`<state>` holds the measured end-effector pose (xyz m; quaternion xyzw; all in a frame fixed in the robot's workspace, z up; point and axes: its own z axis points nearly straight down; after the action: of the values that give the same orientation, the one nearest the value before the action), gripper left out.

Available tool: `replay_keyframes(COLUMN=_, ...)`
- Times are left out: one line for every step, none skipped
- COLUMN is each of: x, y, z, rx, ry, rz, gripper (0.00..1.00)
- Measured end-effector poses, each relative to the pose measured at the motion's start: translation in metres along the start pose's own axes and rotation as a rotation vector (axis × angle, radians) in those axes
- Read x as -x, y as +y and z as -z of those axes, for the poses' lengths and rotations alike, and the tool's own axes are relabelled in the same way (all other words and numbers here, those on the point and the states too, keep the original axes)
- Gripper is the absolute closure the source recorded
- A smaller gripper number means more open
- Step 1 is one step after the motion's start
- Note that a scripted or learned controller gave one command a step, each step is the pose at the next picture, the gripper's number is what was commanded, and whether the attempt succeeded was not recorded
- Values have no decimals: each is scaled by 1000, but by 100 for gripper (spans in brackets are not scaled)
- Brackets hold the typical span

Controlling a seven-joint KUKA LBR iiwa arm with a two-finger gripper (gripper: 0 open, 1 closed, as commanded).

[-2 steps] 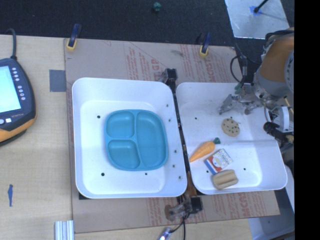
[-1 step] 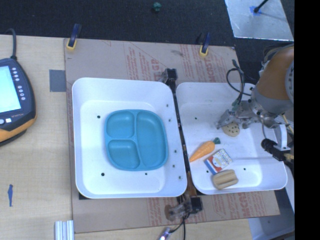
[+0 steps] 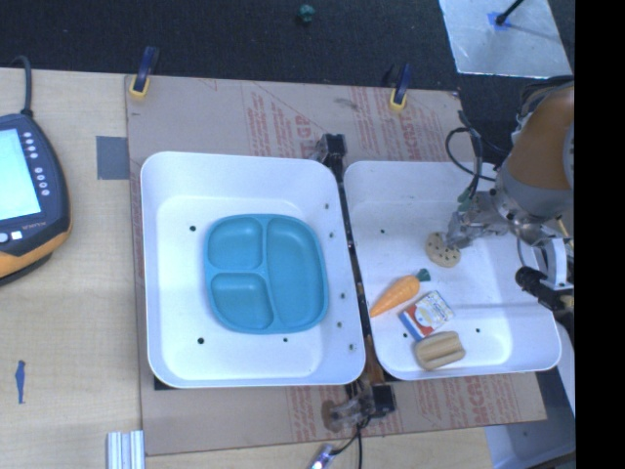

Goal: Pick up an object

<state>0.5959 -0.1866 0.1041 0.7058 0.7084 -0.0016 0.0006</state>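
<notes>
we see the hand (image 3: 467, 225) low in the right bin (image 3: 391, 189), just beside the round cookie (image 3: 443, 250); whether it is open or closed we cannot tell. we judge it is lining up on that piece, since the other 3 candidates, the carrot (image 3: 396, 294), the small packet (image 3: 427, 314) and the bread roll (image 3: 438, 350), lie nearer the front wall. the left bin (image 3: 166, 179) holds a blue divided plate (image 3: 266, 273). both bins sit on cardboard clamped to a wooden bench (image 3: 68, 330), with a teach pendant (image 3: 27, 198) at the far left.
</notes>
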Motion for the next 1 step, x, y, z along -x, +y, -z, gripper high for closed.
replay_keyframes(x=0, y=0, z=0, rx=0, ry=0, rz=0, gripper=0)
